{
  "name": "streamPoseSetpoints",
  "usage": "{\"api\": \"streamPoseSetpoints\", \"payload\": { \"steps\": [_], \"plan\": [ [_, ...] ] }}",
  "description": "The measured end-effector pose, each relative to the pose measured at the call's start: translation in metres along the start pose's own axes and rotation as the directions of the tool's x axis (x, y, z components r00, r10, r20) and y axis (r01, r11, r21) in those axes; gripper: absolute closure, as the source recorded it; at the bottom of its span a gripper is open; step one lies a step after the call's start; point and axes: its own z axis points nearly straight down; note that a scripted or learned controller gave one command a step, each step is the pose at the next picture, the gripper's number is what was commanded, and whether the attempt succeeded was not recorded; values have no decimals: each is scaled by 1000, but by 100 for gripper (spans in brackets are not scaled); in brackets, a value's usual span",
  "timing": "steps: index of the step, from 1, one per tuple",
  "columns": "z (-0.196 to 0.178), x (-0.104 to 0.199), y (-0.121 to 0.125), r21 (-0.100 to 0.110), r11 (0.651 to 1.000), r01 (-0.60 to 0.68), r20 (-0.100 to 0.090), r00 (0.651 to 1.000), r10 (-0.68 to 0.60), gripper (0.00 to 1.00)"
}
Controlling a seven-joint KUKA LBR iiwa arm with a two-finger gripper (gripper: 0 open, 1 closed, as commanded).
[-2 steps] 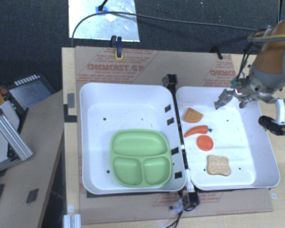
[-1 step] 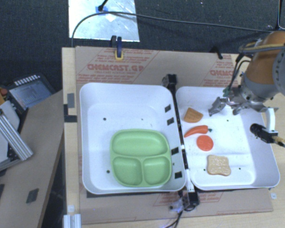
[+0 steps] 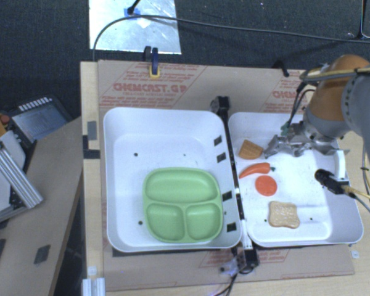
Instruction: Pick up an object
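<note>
Nothing is lifted yet: the two-finger metal gripper (image 3: 277,144) hangs spread wide and empty just beside the tan wedge-shaped toy (image 3: 251,149)

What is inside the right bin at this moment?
The right bin holds a tan wedge, an orange chili, a red disc and a toast slice. The gripper and arm cover the bin's upper right floor.

Tray (image 3: 182,203) in L bin (image 3: 126,140); food items in R bin (image 3: 339,224).
</note>
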Motion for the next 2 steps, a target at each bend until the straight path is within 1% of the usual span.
{"api": "streamPoseSetpoints", "payload": {
  "steps": [1,2],
  "plan": [
    [-13,0,1,-5,1000,1,1,1000,-1,100],
    [-77,-4,-1,-8,1000,-2,2,1000,2,100]
  ]
}}
